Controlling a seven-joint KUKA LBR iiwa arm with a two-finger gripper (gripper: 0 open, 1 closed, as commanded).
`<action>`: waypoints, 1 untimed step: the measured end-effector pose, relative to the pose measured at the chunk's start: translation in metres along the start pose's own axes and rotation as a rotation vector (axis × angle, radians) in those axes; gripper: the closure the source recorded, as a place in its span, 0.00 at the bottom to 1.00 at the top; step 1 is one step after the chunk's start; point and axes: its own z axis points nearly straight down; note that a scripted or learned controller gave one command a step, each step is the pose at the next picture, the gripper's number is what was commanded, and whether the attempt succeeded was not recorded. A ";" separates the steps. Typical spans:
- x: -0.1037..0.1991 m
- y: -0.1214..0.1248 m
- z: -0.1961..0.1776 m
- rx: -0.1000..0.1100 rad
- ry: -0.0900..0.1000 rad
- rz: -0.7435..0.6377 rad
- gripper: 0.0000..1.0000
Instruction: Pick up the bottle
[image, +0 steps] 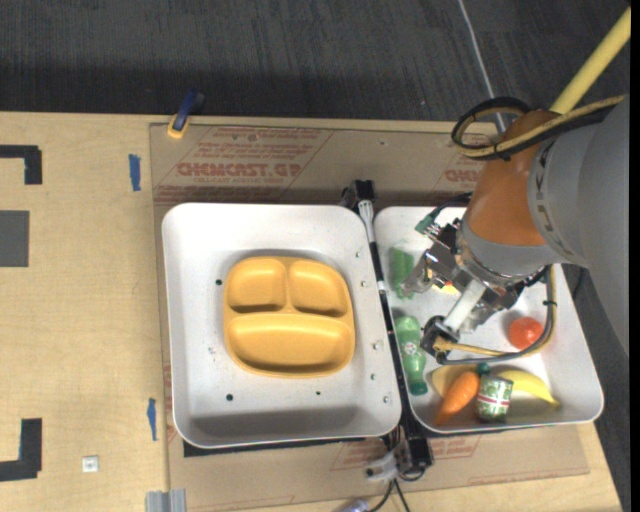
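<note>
Nothing of the task is complete yet, in my judgement: the green bottle (408, 340) lies on its side on the floor of the right bin (585, 385), hard against that bin's left wall. Nearest the camera in the same bin sit a carrot (456, 393), a small can (493, 395) and a banana (528, 386), with a red tomato (525, 331) just behind them. The gripper (436, 338) hangs low over the bin, just beside the bottle on its right; whether it is open or closed cannot be told. No object is seen held. Farther back lies a second green item (401, 268). The left bin (190, 300) holds a yellow divided plate (290, 313). Grasp and lift remain.
</note>
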 end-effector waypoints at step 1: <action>0.000 0.000 -0.010 0.001 0.000 -0.001 1.00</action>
